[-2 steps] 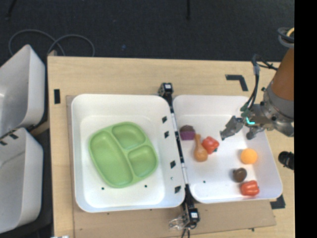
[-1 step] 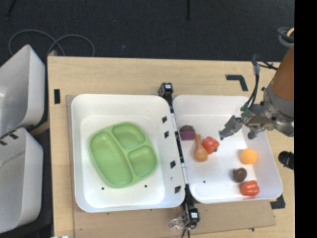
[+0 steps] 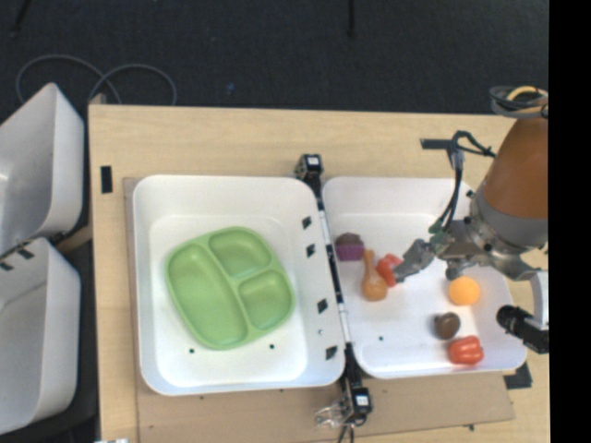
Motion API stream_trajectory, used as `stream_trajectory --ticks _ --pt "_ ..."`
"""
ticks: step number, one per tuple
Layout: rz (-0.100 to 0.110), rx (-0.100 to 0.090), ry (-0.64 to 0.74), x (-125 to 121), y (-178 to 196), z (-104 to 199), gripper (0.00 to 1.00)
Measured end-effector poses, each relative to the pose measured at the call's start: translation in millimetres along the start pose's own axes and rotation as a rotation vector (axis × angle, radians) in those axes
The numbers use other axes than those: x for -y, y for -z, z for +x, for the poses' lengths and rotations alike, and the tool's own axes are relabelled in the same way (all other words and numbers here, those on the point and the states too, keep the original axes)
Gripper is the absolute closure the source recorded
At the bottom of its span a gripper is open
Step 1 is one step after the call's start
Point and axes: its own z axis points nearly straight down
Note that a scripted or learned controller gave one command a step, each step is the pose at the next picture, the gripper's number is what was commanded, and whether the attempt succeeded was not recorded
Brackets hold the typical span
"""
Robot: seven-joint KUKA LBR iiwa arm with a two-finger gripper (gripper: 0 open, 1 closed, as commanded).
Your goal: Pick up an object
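My gripper (image 3: pixel 401 265) reaches into the right bin (image 3: pixel 397 206) from the right, low over the bin floor. Its tip meets a small red object (image 3: pixel 388 268) in the middle of the bin. Right beside that, on the left, lies an orange-brown pear-shaped toy (image 3: pixel 373 282). A purple block (image 3: pixel 348 245) sits near the bin's left wall. An orange ball (image 3: pixel 464 291), a dark brown lump (image 3: pixel 447 324) and a red pepper (image 3: pixel 464 350) lie toward the front right corner.
The left bin (image 3: pixel 148 358) holds a green divided plate (image 3: pixel 229 286). A black divider with clips (image 3: pixel 328 275) runs between the bins. The arm's orange band (image 3: pixel 519 169) hangs over the right bin's far right side.
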Motion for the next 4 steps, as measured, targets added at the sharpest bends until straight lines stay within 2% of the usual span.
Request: stream_trajectory --ticks 1,2,3,4 --pt "0.0 0.0 -0.002 -7.3 -46.6 2.8 0.0" --pt "0.002 0.0 -0.001 2.3 -94.9 2.8 0.0" --pt "-0.005 0.0 -0.007 0.0 -81.7 1.9 1.0" --pt "-0.009 0.001 0.003 4.4 -36.5 2.4 1.0"
